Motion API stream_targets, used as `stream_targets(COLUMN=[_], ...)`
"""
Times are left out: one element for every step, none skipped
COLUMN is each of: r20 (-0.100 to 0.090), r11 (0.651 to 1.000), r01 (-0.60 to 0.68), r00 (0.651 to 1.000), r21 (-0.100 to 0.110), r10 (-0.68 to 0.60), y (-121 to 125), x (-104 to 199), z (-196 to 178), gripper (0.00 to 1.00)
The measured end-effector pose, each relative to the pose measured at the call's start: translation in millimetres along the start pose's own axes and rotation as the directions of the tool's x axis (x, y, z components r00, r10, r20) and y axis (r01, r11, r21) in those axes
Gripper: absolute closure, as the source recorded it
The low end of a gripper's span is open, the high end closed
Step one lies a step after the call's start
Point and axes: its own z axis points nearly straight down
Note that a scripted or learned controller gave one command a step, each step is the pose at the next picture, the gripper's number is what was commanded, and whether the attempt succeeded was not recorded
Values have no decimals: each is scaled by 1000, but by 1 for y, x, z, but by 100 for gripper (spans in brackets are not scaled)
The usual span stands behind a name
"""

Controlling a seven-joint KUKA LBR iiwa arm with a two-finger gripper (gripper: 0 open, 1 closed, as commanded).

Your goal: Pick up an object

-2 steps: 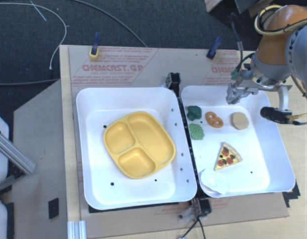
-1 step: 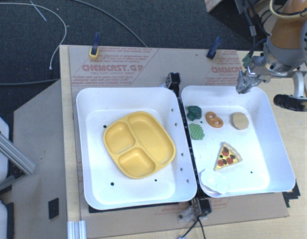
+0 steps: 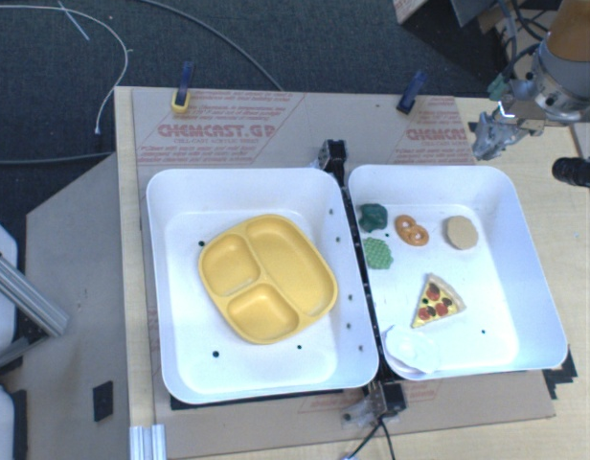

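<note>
Cardboard-topped bench: the right white bin (image 3: 525, 257) holds a tan round biscuit (image 3: 460, 232), down-left of the grey gripper (image 3: 490, 138); finger spread probably unreadable here.

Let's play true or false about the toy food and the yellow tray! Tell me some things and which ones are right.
1. The yellow tray sits in the left bin. True.
2. The pizza slice lies on the yellow tray. False: it lies in the right bin.
3. The pretzel lies between the dark green piece and the tan round cookie. True.
4. The gripper is holding the cookie. False: it hangs above the right bin's far edge, away from the food.
5. The yellow tray has three compartments. True.
</note>
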Motion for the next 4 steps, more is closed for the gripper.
stream_targets(r20=[-5, -5, -6, -5], r11=[1000, 1000, 1000, 1000], r01=[4, 4, 5, 4], r00=[1000, 1000, 1000, 1000], r21=[12, 13, 13, 12], r10=[-4, -4, -5, -4], y=[-12, -30, -42, -60], x=[58, 119, 179, 232], z=[12, 20, 30, 22], gripper=[100, 100, 100, 100])
